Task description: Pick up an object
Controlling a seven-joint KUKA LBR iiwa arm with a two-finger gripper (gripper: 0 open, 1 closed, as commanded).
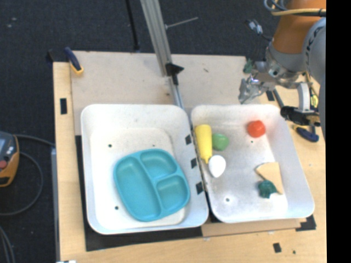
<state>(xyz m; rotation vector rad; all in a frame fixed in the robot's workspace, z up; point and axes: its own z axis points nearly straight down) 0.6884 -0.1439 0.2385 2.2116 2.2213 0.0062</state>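
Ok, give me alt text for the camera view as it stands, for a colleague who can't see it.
The gripper hangs above the far edge of the right bin, which holds a yellow block, green ball, white egg, red ball, tan wedge and dark green piece. The left bin holds a blue divided tray.

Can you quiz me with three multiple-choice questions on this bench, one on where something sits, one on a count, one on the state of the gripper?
1. Where does the teal divided tray lie?
A. left bin
B. right bin
C. on the bare bench

2. How many objects lie in the right bin?
A. three
B. four
C. six

3. Where is the gripper?
A. pressed on the red ball
B. above the right bin's far edge, touching nothing
C. inside the left bin

Answers: 1 A, the tray rests on the left bin's floor. 2 C, six separate items show. 3 B, it hangs beyond the rim, apart from every object.
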